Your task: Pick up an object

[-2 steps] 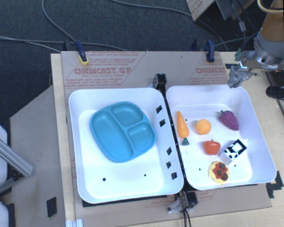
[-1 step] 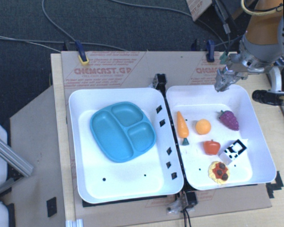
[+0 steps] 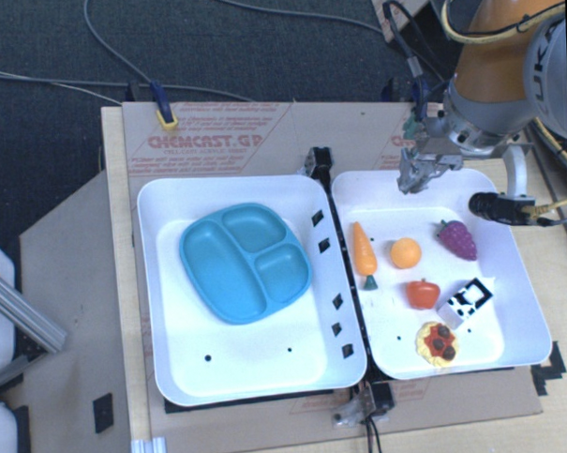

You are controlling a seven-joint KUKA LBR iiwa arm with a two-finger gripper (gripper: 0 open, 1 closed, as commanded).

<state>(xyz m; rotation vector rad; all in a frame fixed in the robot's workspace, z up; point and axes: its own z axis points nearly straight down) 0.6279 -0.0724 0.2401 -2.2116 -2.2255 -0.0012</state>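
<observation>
The right bin (image 3: 514,347) holds an orange carrot (image 3: 362,251), an orange ball (image 3: 406,253), purple grapes (image 3: 457,240), a red pepper (image 3: 422,293), a small pizza (image 3: 438,343) and a white block with black squares (image 3: 469,300). My gripper (image 3: 416,180) hangs over the far edge of the right bin, above and behind the orange ball, with nothing seen between its fingers. It points down, apart from every object.
The left bin (image 3: 177,366) holds a blue divided plate (image 3: 247,261). A black clamp (image 3: 318,160) sits where the bins meet at the back. Cables run over the dark floor behind the cardboard-covered bench (image 3: 214,135). A black part (image 3: 498,206) juts out at the right bin's far right.
</observation>
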